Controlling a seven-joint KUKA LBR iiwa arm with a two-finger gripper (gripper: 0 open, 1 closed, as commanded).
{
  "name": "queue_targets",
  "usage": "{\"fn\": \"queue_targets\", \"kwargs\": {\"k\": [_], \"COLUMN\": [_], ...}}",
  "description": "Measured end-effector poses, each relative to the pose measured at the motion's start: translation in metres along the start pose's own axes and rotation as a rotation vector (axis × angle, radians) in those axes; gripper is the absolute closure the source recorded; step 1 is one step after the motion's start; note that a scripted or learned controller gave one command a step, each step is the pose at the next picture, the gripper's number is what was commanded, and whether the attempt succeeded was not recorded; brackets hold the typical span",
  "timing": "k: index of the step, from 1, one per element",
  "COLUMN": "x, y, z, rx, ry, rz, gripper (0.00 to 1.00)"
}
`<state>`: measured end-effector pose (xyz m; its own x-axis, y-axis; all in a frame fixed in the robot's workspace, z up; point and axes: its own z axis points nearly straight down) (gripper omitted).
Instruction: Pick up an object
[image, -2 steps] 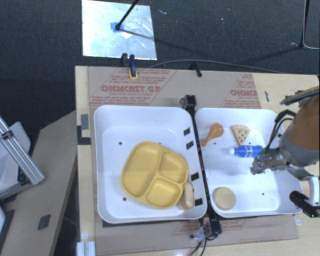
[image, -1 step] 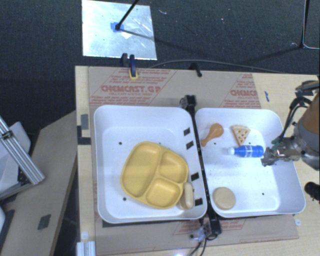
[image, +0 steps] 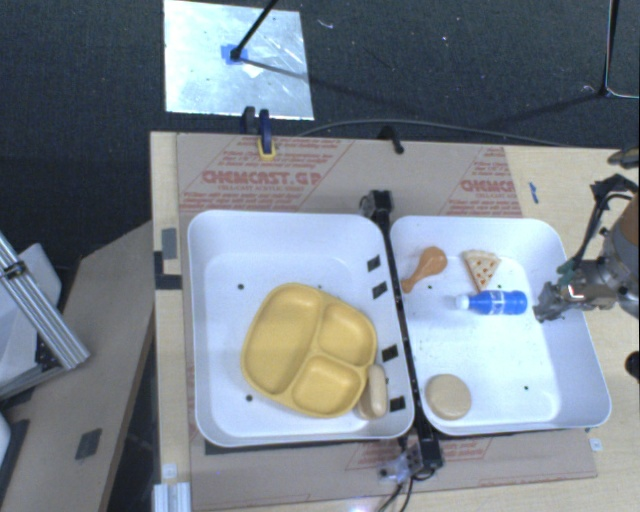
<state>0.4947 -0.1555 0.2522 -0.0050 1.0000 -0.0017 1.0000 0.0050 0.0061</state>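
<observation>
blue bottle (image: 495, 302) lies on its side in the right bin (image: 520, 385), long axis pointing at my gripper (image: 553, 304) just beside it on the right rim; grip state i cannot tell.

From here the arm (image: 625, 235) runs off the right edge, most of it cut away. The end effector (image: 556, 301) at the right bin's rim (image: 575, 300) is small and smeared, so its fingers can't be made out. The small pale piece (image: 375, 391) tucked against the yellow tray (image: 310, 350) is too blurred to name.
</observation>
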Motion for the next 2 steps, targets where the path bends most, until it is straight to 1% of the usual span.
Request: {"fn": "queue_targets", "kwargs": {"k": [1, 2], "x": [0.047, 0.090], "y": [0.014, 0.020], "z": [0.007, 0.012], "rx": [0.004, 0.004], "ry": [0.003, 0.003], "rz": [-0.004, -0.004], "gripper": [1.00, 1.00]}}
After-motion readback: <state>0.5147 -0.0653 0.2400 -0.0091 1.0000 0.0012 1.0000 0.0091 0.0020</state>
